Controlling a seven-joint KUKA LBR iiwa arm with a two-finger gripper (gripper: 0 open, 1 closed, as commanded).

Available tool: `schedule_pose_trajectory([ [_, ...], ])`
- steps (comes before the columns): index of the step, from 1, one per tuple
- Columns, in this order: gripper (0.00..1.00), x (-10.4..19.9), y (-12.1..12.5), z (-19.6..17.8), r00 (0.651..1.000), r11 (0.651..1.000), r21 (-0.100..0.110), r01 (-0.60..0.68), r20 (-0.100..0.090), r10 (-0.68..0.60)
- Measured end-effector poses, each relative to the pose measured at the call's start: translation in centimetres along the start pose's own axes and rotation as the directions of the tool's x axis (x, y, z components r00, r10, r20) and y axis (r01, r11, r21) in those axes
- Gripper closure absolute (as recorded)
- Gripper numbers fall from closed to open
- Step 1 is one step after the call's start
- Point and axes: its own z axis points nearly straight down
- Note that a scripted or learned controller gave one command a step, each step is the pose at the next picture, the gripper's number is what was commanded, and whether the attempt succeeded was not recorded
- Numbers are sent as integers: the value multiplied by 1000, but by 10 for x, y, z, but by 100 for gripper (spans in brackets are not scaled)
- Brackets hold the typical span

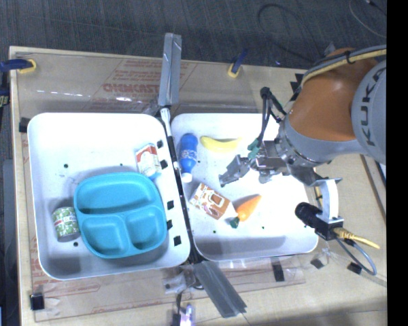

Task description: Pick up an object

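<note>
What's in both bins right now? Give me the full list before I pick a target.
tray: 1, blue, left bin
can: 1, green label, left bin, beside tray
small carton: 1, red-white, left bin
bottle: 1, blue, right bin by divider
banana: 1, yellow, right bin, far side
box: 1, orange-white, right bin
carrot: 1, orange, right bin
bins: 2, white, side by side
gripper: 1, grey, above right bin

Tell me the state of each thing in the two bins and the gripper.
Blue tray: flat, left bin.
Can: upright beside the tray.
Small carton: tilted.
Bottle: lying down.
Banana: lying free.
Carrot: lying free.
Box: lying flat.
Gripper: open, holding nothing.
</note>
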Motion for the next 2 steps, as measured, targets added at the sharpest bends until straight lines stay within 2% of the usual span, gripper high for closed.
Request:
schedule_pose_trajectory([
  [1,0,-27,-19,73,1000,1000,0,-25,0,25],
  [2,0,-49,-17,167,996,996,-5,-89,0,89],
])
